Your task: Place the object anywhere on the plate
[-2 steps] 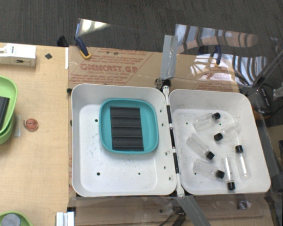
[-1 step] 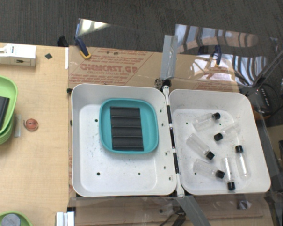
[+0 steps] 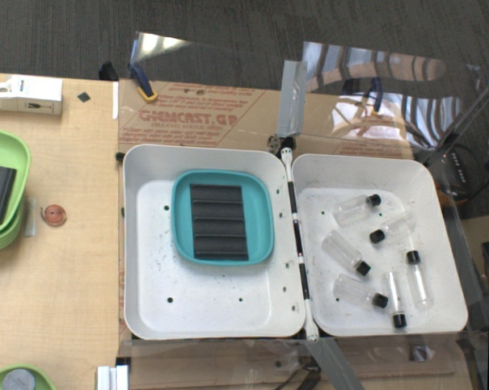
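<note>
Teal plate point(image 3: 223, 218) in left bin point(image 3: 143, 291), clear capped vials point(image 3: 355, 209) loose in right bin point(image 3: 433, 320).

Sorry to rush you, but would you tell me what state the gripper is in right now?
Gripper: its state cannot be told from this view. The clear vials lie in the right bin.

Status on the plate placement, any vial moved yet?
Nothing looks done: the teal square plate in the left white bin carries only its dark ribbed insert. Nothing is in hand. All six clear plastic vials with black caps lie in the right white bin. Left: pick one and set it on the plate.
</note>
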Motion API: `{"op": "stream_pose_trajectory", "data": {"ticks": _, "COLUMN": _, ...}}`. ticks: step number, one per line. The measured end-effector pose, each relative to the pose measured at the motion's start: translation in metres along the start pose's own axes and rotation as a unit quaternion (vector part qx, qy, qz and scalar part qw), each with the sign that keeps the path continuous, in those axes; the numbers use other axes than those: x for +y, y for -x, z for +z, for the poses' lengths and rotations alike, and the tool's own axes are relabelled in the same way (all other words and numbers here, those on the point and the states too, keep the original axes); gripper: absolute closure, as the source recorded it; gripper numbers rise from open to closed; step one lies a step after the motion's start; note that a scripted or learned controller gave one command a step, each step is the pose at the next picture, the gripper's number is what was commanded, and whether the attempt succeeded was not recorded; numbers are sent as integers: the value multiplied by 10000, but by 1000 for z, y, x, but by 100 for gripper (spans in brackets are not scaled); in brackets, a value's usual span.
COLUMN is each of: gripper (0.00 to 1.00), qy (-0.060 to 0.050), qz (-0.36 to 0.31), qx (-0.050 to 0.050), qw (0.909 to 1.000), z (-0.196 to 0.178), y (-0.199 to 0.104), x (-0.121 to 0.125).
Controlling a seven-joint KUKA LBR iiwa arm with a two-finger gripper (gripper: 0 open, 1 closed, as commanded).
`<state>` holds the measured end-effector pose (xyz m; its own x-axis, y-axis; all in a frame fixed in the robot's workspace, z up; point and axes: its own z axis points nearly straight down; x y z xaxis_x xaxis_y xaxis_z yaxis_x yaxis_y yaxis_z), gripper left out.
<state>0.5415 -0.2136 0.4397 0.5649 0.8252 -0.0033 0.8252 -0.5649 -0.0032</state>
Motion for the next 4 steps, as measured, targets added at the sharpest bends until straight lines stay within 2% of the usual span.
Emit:
{"op": "stream_pose_trajectory", "data": {"ticks": 1, "gripper": 0, "qy": -1, "qz": 758, "qx": -2, "qw": 9971, "z": 0, "y": -6, "x": 5}}
{"op": "stream_pose_trajectory", "data": {"ticks": 3, "gripper": 0, "qy": -13, "qz": 2003, "qx": -4, "qw": 9797, "z": 0, "y": 10, "x": -12}}
{"op": "stream_pose_trajectory", "data": {"ticks": 4, "gripper": 0, "qy": -10, "qz": 2790, "qx": -2, "qw": 9603, "z": 0, "y": 29, "x": -26}}
